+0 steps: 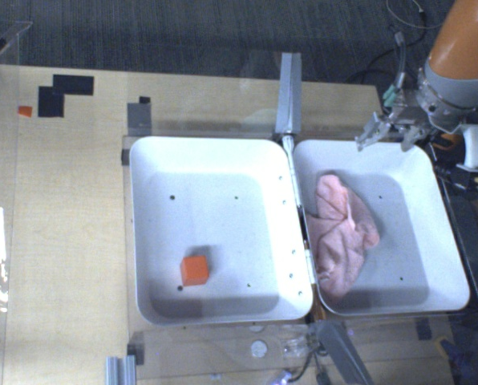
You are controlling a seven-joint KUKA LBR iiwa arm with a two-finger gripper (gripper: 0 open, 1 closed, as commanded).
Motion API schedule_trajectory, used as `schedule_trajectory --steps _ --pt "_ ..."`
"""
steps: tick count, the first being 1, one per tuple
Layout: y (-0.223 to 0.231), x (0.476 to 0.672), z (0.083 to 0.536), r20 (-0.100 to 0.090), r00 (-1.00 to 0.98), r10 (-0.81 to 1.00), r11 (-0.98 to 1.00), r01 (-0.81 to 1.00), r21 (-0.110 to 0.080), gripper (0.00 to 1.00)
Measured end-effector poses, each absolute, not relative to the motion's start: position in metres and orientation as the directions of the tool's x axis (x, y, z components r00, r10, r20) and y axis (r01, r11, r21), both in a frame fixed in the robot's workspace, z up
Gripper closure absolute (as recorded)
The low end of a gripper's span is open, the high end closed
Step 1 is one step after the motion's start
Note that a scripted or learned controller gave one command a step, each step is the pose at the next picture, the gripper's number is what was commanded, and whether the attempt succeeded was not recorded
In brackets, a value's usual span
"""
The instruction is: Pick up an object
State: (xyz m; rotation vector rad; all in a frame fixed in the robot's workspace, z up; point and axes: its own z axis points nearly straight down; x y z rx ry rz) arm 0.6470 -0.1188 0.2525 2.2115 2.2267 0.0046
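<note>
A crumpled pink cloth lies in the right bin, against its left wall. A small orange block rests in the left bin, near the front left corner. My gripper hangs over the far rim of the right bin, up and to the right of the cloth and apart from it. Its two fingers are spread open with nothing between them. The grey wrist and orange band rise behind it at the top right.
A grey metal bar stands at the back between the two bins. Black patches and a small orange mark lie on the bench at far left. Cables loop behind the arm.
</note>
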Motion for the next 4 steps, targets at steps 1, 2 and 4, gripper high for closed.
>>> schedule_trajectory --steps 1,2,4 --pt "-0.143 0.626 0.099 -0.001 -0.005 1.000 0.005 1.000 0.010 0.00" --pt "-0.160 0.555 0.091 -0.006 -0.126 0.992 0.126 0.992 0.017 0.00" --pt "-0.120 0.497 0.092 -0.010 -0.311 0.950 0.311 0.950 0.019 0.00"
